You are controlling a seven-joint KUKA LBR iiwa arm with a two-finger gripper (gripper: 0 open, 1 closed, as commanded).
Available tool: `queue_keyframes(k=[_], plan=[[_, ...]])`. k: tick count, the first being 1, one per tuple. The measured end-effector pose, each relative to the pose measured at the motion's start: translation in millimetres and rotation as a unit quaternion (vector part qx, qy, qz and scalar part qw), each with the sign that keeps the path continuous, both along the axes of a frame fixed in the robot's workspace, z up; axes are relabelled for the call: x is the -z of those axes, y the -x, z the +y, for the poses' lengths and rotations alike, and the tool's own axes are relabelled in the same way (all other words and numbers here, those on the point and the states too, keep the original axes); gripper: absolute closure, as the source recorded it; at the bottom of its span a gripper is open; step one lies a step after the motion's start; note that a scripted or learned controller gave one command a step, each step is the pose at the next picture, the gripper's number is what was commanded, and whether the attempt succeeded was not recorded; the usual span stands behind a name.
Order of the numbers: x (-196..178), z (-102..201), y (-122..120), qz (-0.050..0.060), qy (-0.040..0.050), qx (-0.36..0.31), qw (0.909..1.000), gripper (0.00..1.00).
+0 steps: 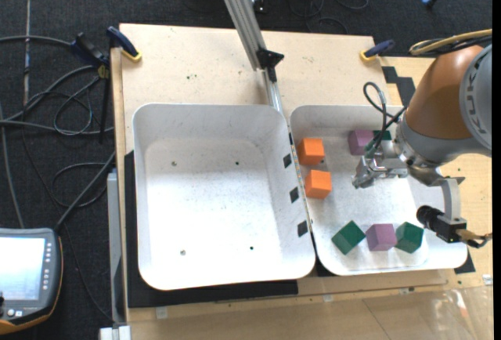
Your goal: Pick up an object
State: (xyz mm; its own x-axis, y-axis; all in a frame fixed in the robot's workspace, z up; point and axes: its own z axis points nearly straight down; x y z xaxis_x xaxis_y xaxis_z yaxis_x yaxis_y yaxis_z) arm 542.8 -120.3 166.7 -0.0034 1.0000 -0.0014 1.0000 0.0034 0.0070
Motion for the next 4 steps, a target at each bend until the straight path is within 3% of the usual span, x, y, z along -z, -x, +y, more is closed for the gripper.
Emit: queue_keyframes(k=[1, 2, 4], plan=[[-62, 4, -7, -0.001, 0.0002, 0.0, 1.0, 1.0], [-99, 4, -8, 0.001, 0.0002, 0.0, 1.0, 1.0], [-77, 108, -39, 0.003, -0.0009, -0.002, 1.0, 1.0]])
